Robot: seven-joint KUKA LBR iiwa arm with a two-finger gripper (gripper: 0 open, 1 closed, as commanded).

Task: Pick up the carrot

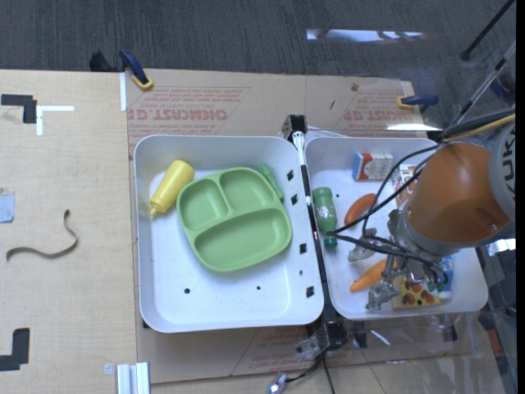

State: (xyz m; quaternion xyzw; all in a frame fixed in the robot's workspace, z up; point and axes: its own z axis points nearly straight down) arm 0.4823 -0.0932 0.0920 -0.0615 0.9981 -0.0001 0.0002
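Wrist: grey KUKA arm with a glossy orange band (455,191) sits highest and nearest the lens, over the right bin, hiding part of what lies below it.
Gripper: metal two-finger gripper (385,279) hangs below the wrist, low among the clutter; whether its jaws are spread or pressed together I cannot tell.
Carrot: small orange tapered toy carrot (367,276) lies on the floor of the right shallow white plastic bin (340,306), near its front wall, thin end toward the left, just beside the gripper; contact cannot be judged.
Handling: probably light, stiff moulded plastic with a smooth, somewhat slippery skin; not fragile. The taper would tend to squeeze it out of a pinch, so the thicker middle, taken across its width, looks the safest hold.
Neighbours: green plastic bottle (325,212) along the bin's left wall; small printed carton (373,167) at the back; an orange-red rounded piece (359,208) between them; colourful printed packet (418,292) just right of the carrot.
Left bin: matte green three-compartment plate (234,218), with a yellow plastic squeeze bottle (170,185) at its upper left.
Risk: crowded neighbours and loose black cables may foul the approach.
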